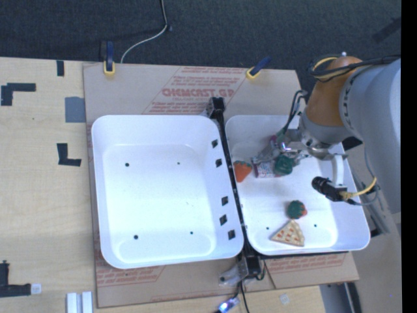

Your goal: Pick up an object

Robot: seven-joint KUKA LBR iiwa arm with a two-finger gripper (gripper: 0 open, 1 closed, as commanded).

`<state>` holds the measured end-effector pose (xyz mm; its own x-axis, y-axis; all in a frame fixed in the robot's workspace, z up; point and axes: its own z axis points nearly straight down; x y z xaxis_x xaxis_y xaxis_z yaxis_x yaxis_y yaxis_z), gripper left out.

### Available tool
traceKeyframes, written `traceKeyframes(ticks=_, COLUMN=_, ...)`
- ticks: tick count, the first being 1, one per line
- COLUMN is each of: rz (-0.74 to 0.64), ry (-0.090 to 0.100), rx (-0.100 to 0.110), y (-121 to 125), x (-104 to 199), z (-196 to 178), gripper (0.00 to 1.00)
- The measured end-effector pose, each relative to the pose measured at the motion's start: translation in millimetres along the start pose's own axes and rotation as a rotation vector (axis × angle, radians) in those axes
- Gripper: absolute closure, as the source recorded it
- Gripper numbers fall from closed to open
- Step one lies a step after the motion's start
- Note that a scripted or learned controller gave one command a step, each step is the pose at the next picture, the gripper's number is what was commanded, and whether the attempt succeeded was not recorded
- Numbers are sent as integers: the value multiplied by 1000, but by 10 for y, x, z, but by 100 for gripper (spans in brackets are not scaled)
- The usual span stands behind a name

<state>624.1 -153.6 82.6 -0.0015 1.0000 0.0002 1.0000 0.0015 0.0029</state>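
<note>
Gripper (277, 156) over right bin (326, 240), jaw state unclear. Green item (284, 166) beneath; centre on it, descend straight, avoid orange piece (242, 171).

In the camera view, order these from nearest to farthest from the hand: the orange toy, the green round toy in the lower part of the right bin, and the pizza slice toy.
Measured from the hand, which is in the upper part of the right bin:
1. Orange toy, to its left, by the divider between the bins.
2. Green round toy, below it.
3. Pizza slice toy, lowest, near the bin's front edge.
</note>
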Motion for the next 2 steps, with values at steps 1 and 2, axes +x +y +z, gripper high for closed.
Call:
traceKeyframes(ticks=1, rz=4, ry=1, rx=-8, y=-57, x=-704, z=-77, gripper=0)
traceKeyframes(ticks=2, rz=1, ry=-3, rx=-13, y=-225, x=-695, z=-86, gripper=0)
